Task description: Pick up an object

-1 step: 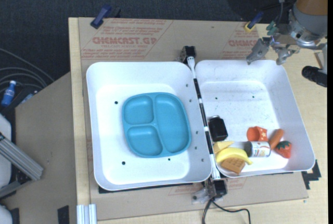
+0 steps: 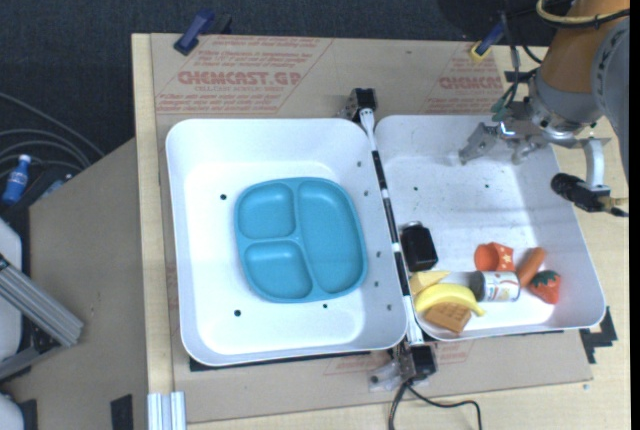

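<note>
My gripper (image 2: 497,147) hangs over the far part of the right bin (image 2: 450,178), open, with nothing between its fingers. The loose objects lie well in front of it, near that bin's front edge: a black block (image 2: 417,244) by the divider, a yellow banana (image 2: 447,299), a small bottle (image 2: 498,286), an orange piece (image 2: 493,256), a carrot (image 2: 533,261) and a red fruit (image 2: 546,287). A tan piece (image 2: 446,320) sits under the banana.
The left bin (image 2: 200,218) holds a blue divided plate (image 2: 298,238). The grey arm with its orange band (image 2: 580,53) comes in from the upper right, above the right bin's far corner. Cables and clamps run along the divider (image 2: 385,208) between the bins.
</note>
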Robot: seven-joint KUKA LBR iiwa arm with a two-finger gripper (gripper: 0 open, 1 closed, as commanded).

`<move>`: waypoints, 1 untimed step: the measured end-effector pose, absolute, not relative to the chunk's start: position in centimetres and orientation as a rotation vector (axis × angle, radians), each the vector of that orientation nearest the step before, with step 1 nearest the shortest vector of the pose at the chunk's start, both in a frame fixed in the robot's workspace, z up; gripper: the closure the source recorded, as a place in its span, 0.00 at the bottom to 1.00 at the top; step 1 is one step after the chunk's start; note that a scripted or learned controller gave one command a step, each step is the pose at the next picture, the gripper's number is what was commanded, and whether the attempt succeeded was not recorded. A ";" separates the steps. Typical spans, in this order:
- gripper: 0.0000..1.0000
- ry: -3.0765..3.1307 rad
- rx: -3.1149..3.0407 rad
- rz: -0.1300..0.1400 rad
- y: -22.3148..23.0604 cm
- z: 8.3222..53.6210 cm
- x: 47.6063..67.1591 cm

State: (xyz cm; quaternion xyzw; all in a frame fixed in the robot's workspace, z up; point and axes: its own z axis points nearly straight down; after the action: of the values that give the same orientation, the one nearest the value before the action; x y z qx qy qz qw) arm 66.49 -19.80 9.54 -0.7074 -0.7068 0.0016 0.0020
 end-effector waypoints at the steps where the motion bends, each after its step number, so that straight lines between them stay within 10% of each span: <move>1: 0.00 -2.221 -2.218 0.001 -16.5 8.4 64.5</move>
State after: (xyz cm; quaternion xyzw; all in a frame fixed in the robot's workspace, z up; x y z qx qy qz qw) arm 64.50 -16.50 8.45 -0.7066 -0.7076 0.0004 0.0012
